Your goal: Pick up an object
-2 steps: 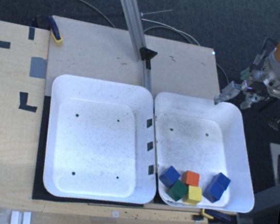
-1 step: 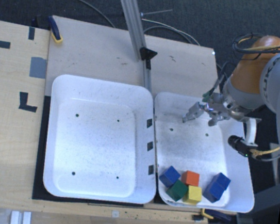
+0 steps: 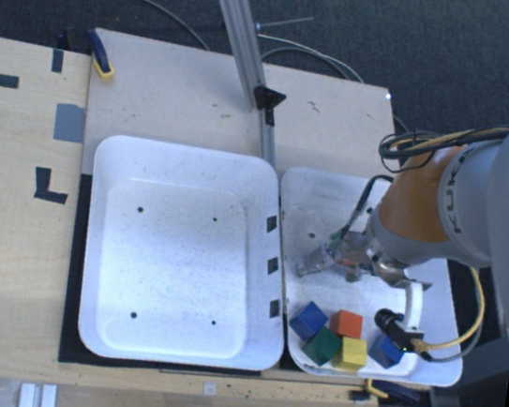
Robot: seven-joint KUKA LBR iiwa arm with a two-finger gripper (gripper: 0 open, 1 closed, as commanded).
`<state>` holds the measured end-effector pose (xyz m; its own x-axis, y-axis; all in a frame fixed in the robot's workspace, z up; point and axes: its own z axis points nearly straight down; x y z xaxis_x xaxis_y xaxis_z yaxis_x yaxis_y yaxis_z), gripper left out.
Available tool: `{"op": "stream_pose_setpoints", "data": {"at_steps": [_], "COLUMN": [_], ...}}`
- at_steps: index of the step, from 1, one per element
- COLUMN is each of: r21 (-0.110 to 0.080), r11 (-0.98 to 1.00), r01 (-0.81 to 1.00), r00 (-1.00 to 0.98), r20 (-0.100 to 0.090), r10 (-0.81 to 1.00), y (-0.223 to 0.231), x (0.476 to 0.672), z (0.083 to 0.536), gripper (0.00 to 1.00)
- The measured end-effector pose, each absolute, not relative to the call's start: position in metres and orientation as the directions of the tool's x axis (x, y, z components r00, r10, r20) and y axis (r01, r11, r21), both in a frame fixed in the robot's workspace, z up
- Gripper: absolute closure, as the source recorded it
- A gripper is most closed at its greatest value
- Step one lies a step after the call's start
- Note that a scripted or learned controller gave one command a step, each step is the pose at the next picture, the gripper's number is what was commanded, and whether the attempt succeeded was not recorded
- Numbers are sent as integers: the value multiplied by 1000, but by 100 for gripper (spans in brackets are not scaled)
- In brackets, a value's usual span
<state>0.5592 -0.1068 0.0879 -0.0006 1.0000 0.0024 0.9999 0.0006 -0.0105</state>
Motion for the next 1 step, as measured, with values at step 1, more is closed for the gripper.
{"op": "stream_pose_setpoints", "data": {"at_steps": [1], "r21": [2], "r11": [-1], "r01": [1000], "r00": [1], "r20": [-3], "r10": [1000], "y": [-166], "x": [610], "z": [92], "gripper": [0]}}
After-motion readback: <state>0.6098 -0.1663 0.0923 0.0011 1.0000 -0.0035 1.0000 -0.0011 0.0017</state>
